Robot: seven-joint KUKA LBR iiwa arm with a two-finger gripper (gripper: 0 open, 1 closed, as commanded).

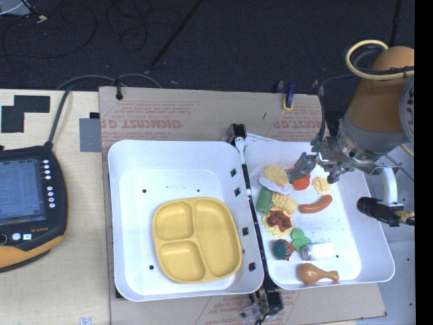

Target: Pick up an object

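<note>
My gripper (316, 170) hangs over the upper part of the right bin (379, 266), its two fingers (302, 164) spread apart, so it is open. A small red toy (302, 182) lies just below the left finger, apparently resting in the bin and not held. Around it lie toy foods: a yellow ridged piece (275, 176), a sausage (315, 205), a green piece (264, 200), a red and yellow piece (277, 220), broccoli (298, 237), a white cylinder (319, 251) and a chicken drumstick (316, 273).
The left bin (128, 181) holds a yellow divided plate (196, 239). A teach pendant (27, 195) lies on the bench at the far left. A black fixture (380, 210) juts over the right bin's right rim. Cables run across the dark floor behind.
</note>
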